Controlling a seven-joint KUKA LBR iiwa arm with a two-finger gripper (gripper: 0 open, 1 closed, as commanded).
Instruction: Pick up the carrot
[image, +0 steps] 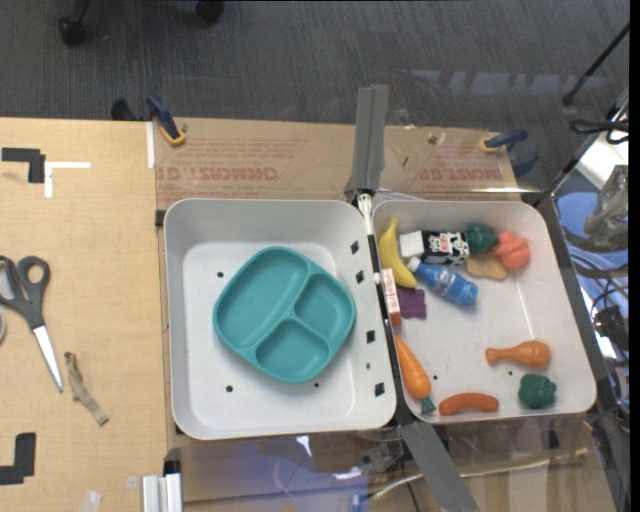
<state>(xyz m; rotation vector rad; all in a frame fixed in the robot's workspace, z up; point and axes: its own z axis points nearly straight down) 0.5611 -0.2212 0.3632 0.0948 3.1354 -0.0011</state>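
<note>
The carrot (413, 370) is orange with a green stalk end pointing toward the front. It lies lengthwise along the left wall of the right bin (565, 300), in the front half. Nothing rests on top of it. A red sausage-shaped toy (468, 403) lies just to its right near the front wall, apart from it.
The right bin also holds a banana (392, 255), a blue bottle (447, 283), a purple piece (412, 304), a drumstick (520, 353), a green pepper (537, 391) and several toys at the back. The left bin (185, 300) holds a teal divided plate (286, 314). Scissors (30, 310) lie on the bench.
</note>
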